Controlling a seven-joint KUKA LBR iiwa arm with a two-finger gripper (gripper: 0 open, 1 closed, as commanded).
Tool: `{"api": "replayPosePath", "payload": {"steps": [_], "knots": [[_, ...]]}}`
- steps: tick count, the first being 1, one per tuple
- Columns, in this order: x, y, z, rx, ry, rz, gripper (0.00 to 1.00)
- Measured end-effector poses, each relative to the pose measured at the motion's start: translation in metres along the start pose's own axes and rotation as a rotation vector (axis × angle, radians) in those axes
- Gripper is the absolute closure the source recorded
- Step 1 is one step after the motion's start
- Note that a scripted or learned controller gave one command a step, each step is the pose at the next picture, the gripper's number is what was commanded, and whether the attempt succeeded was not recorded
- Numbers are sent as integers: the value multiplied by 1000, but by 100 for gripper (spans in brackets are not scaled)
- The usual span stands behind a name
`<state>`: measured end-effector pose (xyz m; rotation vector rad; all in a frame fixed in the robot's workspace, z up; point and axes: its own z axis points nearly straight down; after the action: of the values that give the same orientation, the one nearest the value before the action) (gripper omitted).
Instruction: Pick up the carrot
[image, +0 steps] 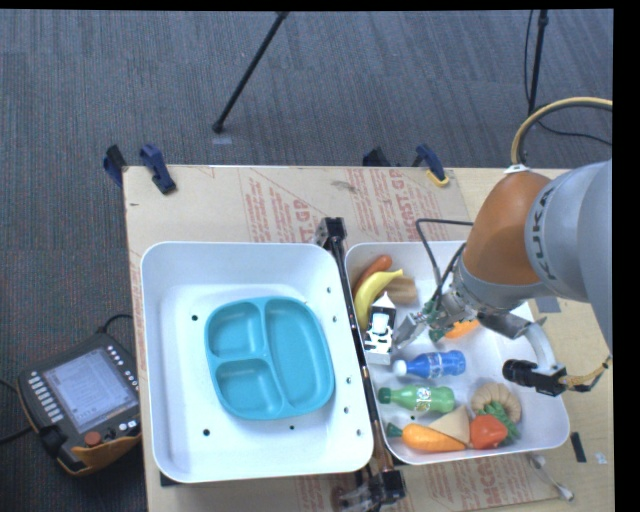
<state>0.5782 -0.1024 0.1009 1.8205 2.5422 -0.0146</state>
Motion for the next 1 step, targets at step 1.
{"api": "replayPosePath", "payload": {"steps": [1], "knots": [[-70, -6, 14, 0, 18, -151, 0]]}}
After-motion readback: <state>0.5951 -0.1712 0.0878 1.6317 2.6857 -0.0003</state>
